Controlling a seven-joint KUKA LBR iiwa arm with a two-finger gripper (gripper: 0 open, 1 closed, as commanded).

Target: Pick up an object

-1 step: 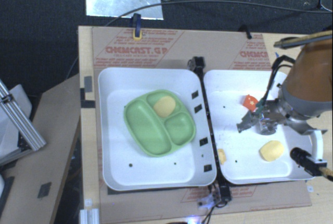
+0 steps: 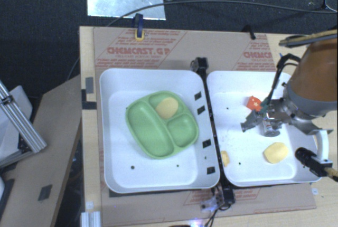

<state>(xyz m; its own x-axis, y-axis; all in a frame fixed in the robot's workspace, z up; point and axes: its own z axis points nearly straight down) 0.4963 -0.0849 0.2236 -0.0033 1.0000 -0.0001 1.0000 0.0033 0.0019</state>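
A grey arm (image 2: 311,83) with an orange band reaches in from the right over the right bin (image 2: 232,168), its gripper (image 2: 252,124) hanging low above the bin floor. Whether the jaws stand wide or narrow cannot be told from this slant; nothing is seen between them.

Three things lie in that bin. A small orange piece (image 2: 253,102) sits just up and left of the gripper, near it but seemingly apart. A yellow lump (image 2: 275,152) rests near the front of the bin, below and to the right of the gripper. A smaller yellow bit (image 2: 225,158) lies against the left wall by the divider.

In the left bin (image 2: 121,168) a green tray (image 2: 158,131) with three compartments sits at a tilt, and a pale yellow lump (image 2: 168,107) rests in its upper compartment, well apart from the arm.

By the look of it the pick is not yet made: every object lies on a bin floor or in the tray, none lifted. The arm appears placed for a try in the right bin, with the orange piece the nearest candidate. Closing on a thing and raising it clear remain to be done.
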